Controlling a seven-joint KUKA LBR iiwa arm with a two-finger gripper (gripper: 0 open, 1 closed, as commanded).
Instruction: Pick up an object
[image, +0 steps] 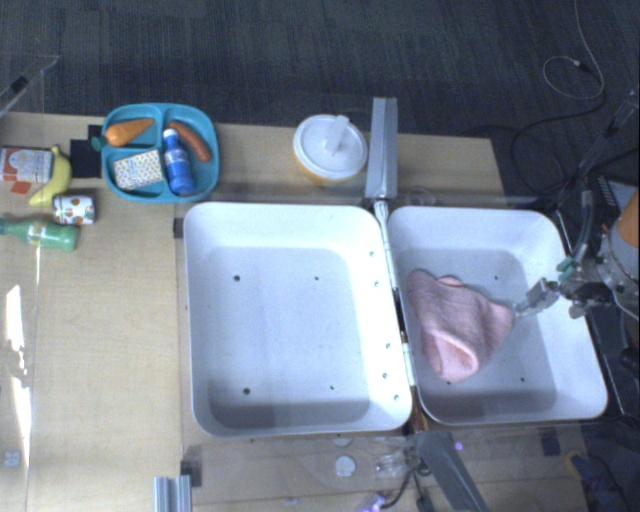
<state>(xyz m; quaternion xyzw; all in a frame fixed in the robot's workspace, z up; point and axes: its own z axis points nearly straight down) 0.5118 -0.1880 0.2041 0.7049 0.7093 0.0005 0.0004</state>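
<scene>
Toward the bench's right edge, inside the right bin (560, 400), the end effector (522, 307) pinches only 1 corner of the pink cloth (455, 325), which may slip free on lifting.

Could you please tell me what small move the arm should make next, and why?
Probably ease the pincer slightly leftward over the crumpled pink cloth in the right white bin: its tip sits just at the cloth's right edge, so any grasp there would likely catch little fabric.
</scene>
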